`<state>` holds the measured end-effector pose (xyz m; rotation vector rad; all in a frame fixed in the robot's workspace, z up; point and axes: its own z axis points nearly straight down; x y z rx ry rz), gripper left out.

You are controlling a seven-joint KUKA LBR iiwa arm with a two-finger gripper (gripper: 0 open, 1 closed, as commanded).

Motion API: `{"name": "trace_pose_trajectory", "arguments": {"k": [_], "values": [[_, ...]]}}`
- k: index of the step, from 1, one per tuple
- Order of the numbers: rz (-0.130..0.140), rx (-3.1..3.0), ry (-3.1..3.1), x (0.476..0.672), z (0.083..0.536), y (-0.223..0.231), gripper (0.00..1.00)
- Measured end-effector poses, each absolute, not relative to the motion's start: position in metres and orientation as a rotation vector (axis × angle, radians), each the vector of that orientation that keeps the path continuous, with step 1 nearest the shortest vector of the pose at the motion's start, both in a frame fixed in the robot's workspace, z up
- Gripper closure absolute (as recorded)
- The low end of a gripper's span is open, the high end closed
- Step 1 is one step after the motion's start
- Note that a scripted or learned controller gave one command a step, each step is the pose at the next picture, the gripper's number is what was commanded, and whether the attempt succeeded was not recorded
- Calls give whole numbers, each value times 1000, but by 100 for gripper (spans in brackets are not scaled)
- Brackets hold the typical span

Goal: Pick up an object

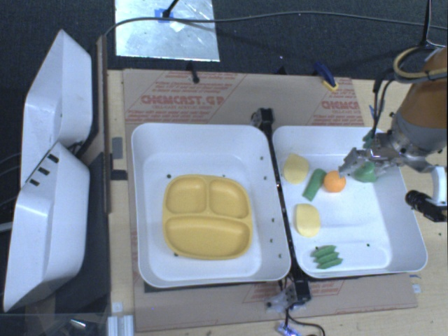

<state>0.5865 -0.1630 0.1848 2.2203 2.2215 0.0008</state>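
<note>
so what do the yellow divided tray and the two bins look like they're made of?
Yellow divided tray: likely moulded plastic, matte to satin; uniform colour, rounded compartment ridges, soft sheen. Left bin and right bin: probably thin formed plastic, smooth white, slightly glossy; rounded corners and thin rolled rims suggest it. Can't rule out coated metal from this view.

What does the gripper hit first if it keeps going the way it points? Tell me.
Probably the orange ball. The gripper points toward the view's left and down into the right bin, and the ball sits just ahead of its tip. Height above the ball is unclear from this single view.
</note>
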Motion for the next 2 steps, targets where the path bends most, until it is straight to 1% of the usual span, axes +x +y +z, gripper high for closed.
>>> {"name": "trace_pose_trajectory", "arguments": {"k": [1, 2], "values": [[7, 2214, 2221, 612, 254, -146, 0], [7, 2213, 2223, 638, 322, -107, 0]]}}
